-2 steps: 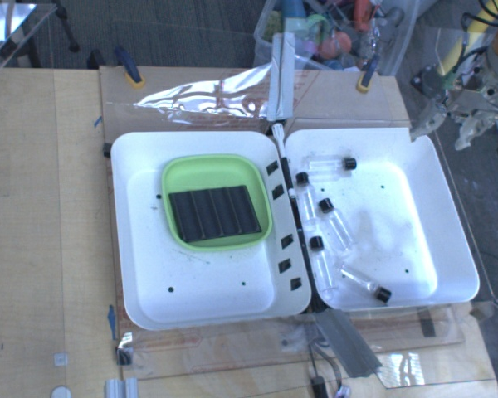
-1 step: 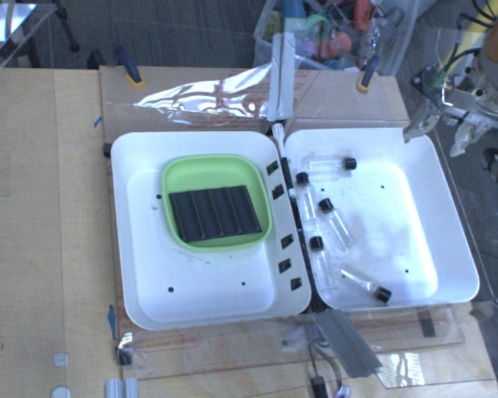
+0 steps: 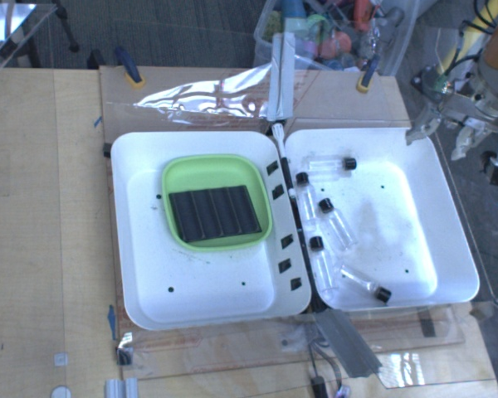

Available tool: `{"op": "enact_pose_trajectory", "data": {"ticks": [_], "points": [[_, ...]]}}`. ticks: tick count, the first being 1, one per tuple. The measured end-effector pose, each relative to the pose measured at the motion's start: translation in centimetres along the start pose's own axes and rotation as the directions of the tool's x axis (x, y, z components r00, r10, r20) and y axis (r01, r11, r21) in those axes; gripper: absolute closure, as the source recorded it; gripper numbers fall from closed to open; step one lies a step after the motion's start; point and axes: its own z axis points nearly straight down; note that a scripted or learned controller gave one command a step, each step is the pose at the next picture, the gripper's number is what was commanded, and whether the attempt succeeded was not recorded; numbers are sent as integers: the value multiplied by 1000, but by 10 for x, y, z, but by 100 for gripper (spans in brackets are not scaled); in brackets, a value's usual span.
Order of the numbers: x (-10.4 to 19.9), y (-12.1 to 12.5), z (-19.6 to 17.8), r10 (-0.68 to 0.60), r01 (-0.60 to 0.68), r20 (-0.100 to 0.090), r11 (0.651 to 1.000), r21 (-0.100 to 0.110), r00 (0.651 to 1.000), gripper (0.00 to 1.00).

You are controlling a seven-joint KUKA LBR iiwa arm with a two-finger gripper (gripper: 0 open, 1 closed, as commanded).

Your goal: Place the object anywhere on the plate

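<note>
Bench: pale wood-grain surface, lit evenly from above.
Backdrop: dark grey fabric or carpet beyond the bench's far edge.
Storage tub: clear plastic, holding mixed coloured items, at the far side.
Foil sheet: crinkled, reflective, lying flat on cardboard.
Clamps: blue and orange, gripping the cardboard's far edge.
</note>
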Motion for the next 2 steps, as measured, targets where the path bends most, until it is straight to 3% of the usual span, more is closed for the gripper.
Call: {"op": "enact_pose_trajectory", "data": {"ticks": [1, 2], "points": [[9, -3, -12, 89, -89, -1, 996, -3, 996, 0], [3, -1, -197, 73, -73, 0, 997, -3, 997, 0]]}}
